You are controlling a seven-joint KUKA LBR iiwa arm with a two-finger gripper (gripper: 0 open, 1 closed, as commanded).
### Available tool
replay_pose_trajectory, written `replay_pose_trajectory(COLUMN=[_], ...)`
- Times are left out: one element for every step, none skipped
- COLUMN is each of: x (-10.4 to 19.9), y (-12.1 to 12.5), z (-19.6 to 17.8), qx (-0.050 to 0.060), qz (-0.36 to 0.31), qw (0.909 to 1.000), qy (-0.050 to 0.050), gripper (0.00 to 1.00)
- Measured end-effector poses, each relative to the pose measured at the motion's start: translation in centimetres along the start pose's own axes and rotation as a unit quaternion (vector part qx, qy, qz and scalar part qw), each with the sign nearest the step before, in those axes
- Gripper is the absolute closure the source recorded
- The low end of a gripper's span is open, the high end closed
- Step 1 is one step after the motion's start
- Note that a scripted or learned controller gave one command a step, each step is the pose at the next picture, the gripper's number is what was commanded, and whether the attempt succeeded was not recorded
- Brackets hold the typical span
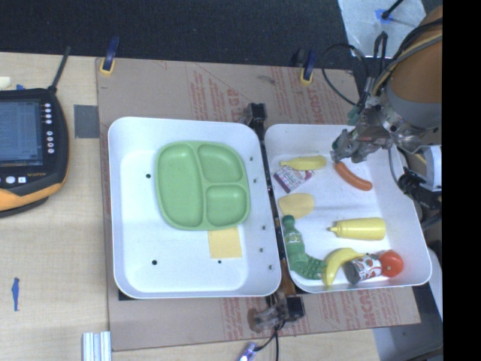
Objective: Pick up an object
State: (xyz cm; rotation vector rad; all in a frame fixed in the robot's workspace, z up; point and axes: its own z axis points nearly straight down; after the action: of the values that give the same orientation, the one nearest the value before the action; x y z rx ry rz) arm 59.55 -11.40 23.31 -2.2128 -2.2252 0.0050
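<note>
Lay flat near the back of the right bin (418, 224): a hot dog (353, 177), long axis slanting from upper left to lower right, its upper-left end tucked just under the jaws (350, 150). Hovered directly over that end, touching or nearly so; could not tell whether wide or narrow, and nothing seen between them. Likely risks: catching only the rounded tip, so the sausage slips or pivots out; closing along the long axis rather than across it; nudging it toward the yellow piece (303, 162) just to the left. Well apart from the mustard bottle (359, 229) nearer the front. Rested in the left bin (120, 201): a green divided plate (202, 184).
</note>
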Motion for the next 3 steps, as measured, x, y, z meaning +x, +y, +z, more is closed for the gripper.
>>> replay_pose_trajectory(x=[3.1,10.6,5.2], y=[0.9,0.1,4.1], z=[-0.4,0.0,4.2], qx=[-0.001,0.001,0.000], qz=[0.000,-0.001,0.001], qw=[1.0000,1.0000,1.0000], qy=[-0.001,0.000,-0.002], gripper=[1.00,1.00,1.00])
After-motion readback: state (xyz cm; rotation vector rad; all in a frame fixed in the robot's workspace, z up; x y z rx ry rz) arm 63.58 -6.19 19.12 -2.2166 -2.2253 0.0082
